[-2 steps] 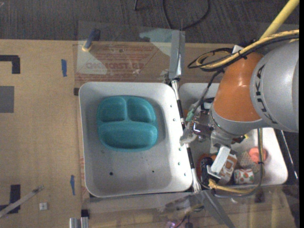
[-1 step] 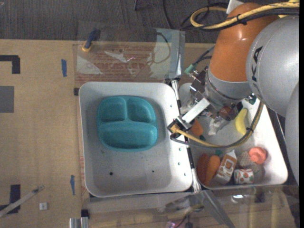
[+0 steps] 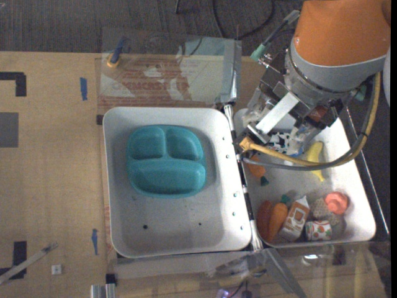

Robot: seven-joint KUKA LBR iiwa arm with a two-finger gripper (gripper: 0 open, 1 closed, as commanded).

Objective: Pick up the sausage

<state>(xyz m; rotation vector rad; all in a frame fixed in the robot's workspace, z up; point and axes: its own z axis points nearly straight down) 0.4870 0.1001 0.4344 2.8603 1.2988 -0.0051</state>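
orange-banded arm [image 3: 338, 36] looms over the right bin [image 3: 363, 191], its gripper [image 3: 282, 126] low at the bin's far left; whether its jaws are wide or narrow, cannot tell. sausage [image 3: 265, 218] lies near the front left beside a carrot [image 3: 277, 221] and a small carton [image 3: 295, 218]. teal divided plate [image 3: 166, 161] sits in the left bin [image 3: 124, 222]

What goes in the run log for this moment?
end effector: over right bin | sausage: lying in right bin | teal tray: in left bin

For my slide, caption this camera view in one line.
KUKA arm reaches over the right bin of toy food; teal divided plate sits in the left bin.
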